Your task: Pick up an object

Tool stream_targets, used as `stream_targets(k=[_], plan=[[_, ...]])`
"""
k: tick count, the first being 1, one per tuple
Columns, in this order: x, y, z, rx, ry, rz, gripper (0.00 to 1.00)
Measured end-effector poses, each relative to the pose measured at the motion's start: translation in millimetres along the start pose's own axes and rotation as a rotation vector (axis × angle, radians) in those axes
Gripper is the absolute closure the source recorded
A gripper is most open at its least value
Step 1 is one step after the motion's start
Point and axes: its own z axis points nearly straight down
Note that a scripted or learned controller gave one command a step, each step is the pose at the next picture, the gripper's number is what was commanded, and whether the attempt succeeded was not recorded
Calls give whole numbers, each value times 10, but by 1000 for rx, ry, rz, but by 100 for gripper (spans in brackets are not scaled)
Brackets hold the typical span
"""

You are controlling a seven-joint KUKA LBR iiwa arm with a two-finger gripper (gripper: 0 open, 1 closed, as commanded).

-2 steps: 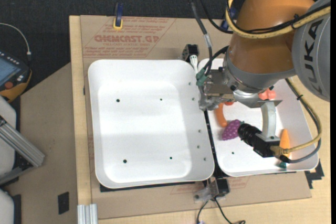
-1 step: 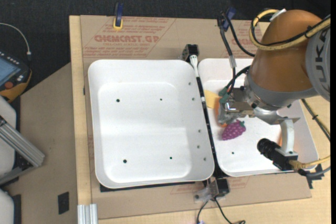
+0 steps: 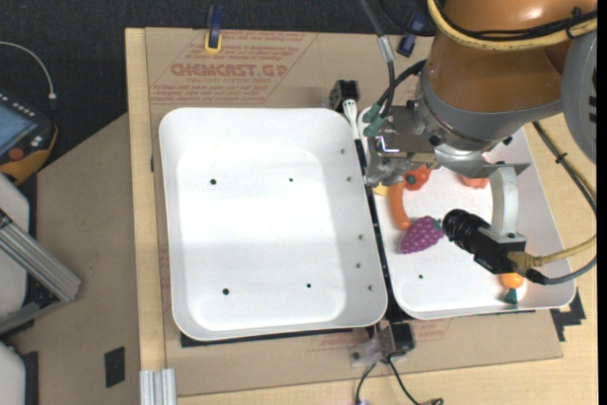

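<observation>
Toy items lying in the right-hand shallow white bin (image 3: 446, 299)

A purple bunch of plastic grapes (image 3: 420, 234) lies near the bin's middle, just beside a slim orange carrot-shaped piece (image 3: 398, 207) that runs up from it toward the bin's left wall. A small orange-and-teal piece (image 3: 512, 285) rests near the bin's front right corner, well apart from the grapes.

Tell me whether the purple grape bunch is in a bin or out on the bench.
In a bin. The purple grape bunch lies on the floor of the right bin, beside an orange carrot-like piece.
</observation>
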Motion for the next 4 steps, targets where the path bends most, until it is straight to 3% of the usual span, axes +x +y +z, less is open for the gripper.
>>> stream_targets(k=[1, 2, 3, 4], plan=[[326, -16, 323, 16, -3, 5, 100], [3, -6, 165, 8, -4, 11, 100], [-779, -29, 684, 18, -6, 18, 100], [228, 111, -1209, -10, 4, -2, 100]])
